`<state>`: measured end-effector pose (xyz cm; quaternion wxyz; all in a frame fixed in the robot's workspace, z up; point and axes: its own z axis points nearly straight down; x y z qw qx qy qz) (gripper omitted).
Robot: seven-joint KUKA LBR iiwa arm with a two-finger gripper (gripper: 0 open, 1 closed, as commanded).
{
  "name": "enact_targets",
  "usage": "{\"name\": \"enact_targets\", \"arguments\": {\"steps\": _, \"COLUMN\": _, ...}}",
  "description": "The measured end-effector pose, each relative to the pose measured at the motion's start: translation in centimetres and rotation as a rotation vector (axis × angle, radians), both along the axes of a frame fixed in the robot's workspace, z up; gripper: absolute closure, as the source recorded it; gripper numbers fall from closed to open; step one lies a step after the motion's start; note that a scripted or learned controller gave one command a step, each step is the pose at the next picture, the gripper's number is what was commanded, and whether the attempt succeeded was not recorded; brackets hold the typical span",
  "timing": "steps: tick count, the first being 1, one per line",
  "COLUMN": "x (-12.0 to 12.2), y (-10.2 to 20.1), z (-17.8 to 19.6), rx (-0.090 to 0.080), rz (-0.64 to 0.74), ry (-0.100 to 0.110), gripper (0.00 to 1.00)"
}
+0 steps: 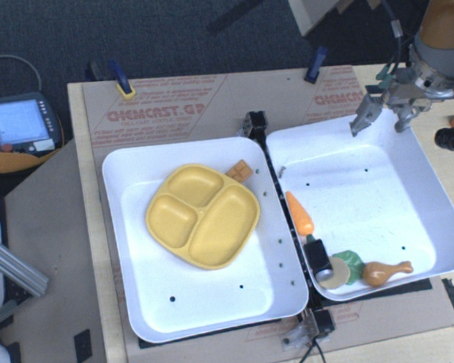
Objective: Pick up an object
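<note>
the end effector (382, 119) hangs over the far right corner of the right bin (444, 196), its two fingers spread apart with nothing between them, so no grasp yet. by the look of it, the pick is at its very start: everything is left to do, the approach, the closing, the lift.

candidates? they sit along the right bin's near left side. a carrot (299, 213) lies by the left wall, and toward the near left corner there's a black piece (316, 256), then a green piece (349, 263) with a tan disc (336, 275) against it, and a brown drumstick (385, 270) near the near edge. all well apart from the end effector, which is at the opposite corner.

over in the left bin (130, 250), a yellow plate (204, 215) with three compartments fills the middle, and a small brown block (239, 171) pokes out at its far right rim, partly tucked behind it.

hard to read: the cluster in the near corner overlaps, so what the black and green pieces really are i can't tell. the arm above the wrist is cut off at the right edge.
</note>
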<state>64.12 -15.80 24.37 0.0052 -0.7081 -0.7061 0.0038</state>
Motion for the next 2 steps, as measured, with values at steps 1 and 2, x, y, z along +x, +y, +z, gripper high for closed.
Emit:
{"name": "enact_targets", "arguments": {"steps": 1, "x": 0.3, "y": 0.1, "z": 0.8, "rx": -0.002, "rz": 0.003, "ry": -0.014, "gripper": 0.00}}
{"name": "enact_targets", "arguments": {"steps": 2, "x": 0.0, "y": -0.9, "z": -4.4, "rx": -0.002, "rz": 0.001, "ry": -0.008, "gripper": 0.00}}
